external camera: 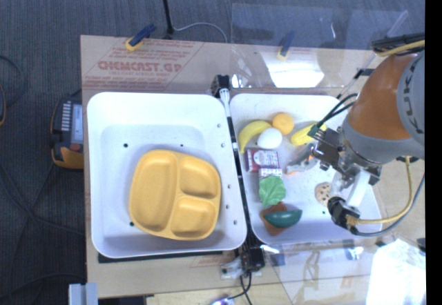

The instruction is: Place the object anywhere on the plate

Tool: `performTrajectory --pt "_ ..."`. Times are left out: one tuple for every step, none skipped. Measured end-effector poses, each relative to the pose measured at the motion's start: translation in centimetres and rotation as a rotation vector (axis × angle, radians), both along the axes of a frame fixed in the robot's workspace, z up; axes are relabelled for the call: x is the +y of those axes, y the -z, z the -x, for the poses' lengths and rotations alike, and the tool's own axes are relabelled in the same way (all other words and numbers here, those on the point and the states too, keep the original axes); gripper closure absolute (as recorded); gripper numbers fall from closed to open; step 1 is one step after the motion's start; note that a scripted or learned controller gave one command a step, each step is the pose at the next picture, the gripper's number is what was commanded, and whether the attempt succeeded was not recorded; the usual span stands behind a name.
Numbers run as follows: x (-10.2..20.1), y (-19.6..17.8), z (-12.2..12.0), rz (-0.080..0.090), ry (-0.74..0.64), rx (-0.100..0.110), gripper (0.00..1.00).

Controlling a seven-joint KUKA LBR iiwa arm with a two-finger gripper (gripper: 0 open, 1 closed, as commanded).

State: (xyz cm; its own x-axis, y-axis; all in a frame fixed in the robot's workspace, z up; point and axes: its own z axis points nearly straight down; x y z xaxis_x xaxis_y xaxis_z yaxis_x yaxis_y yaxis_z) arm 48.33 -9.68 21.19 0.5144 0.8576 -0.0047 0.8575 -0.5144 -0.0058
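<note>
On the counter [138, 55] I count two white bins, left bin [103, 159] holding one yellow three-compartment plate [176, 194], right bin [307, 228] several toy foods, end effector [324, 153] grip I cannot tell.

arm [387, 110]: cut off at 3 o'clock edge | gripper [309, 156]: finger state blurred, cannot tell | yellow item [301, 135]: partly hidden behind wrist | item at right bin's 6 o'clock [281, 218]: too small to identify
</note>
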Motion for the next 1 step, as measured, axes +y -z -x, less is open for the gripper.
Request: performTrajectory --pt "-2.75 -6.94 -0.1 0.0 -0.291 -0.004 0.0"
